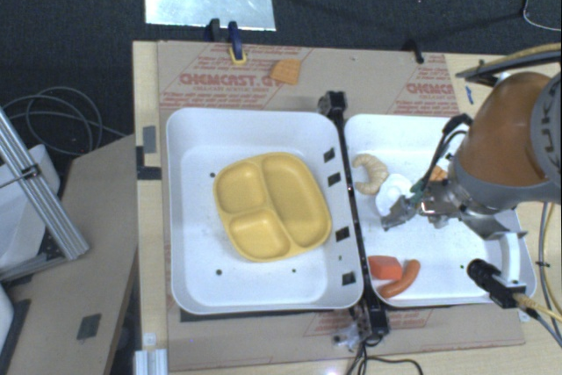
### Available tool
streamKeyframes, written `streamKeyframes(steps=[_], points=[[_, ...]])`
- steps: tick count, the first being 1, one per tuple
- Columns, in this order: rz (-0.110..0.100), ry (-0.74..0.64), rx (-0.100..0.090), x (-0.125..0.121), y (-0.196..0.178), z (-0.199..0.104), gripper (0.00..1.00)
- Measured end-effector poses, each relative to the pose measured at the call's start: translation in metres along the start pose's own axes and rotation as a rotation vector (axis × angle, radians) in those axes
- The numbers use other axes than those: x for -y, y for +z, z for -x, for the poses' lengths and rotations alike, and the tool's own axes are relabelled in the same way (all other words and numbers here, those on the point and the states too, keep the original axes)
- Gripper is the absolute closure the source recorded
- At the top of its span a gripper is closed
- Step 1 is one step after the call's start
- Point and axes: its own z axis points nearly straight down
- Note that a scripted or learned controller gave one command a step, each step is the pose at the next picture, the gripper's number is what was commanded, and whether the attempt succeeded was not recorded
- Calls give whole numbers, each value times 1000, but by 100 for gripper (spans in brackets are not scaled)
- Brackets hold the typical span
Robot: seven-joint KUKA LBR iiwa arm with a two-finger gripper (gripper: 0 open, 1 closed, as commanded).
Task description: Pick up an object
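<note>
- An orange-red item (pixel 392 271) lies in the right bin (pixel 413 136), against its near edge and close to the near-left corner.
- My gripper (pixel 395 216) hangs over the left half of the right bin, about midway between its near and far edges. It is well apart from the orange-red item.
- I cannot tell whether my gripper is released or clenched. Nothing is visibly grasped.
- My arm (pixel 514 132) enters over the right edge of the right bin, with the orange band above the wrist.
- A white item (pixel 393 191) lies just beyond my gripper. It is very close to it, but I cannot confirm contact.
- A beige curved item (pixel 371 172) lies beside the white item, towards the bin's left edge, touching or nearly touching it.
- A yellow divided plate (pixel 271 205) with three compartments rests flat in the centre of the left bin (pixel 193 189).
- Both bins stand side by side on a printed cardboard sheet (pixel 369 70).
- A small tan piece (pixel 285 70) lies on the cardboard beyond the far edge of the left bin.
- A blue clamp (pixel 234 39) grips the far edge of the cardboard.
</note>
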Motion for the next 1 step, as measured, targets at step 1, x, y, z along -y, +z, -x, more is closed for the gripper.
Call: streamKeyframes(steps=[1], points=[[20,2,6,-2,-189,48,0]])
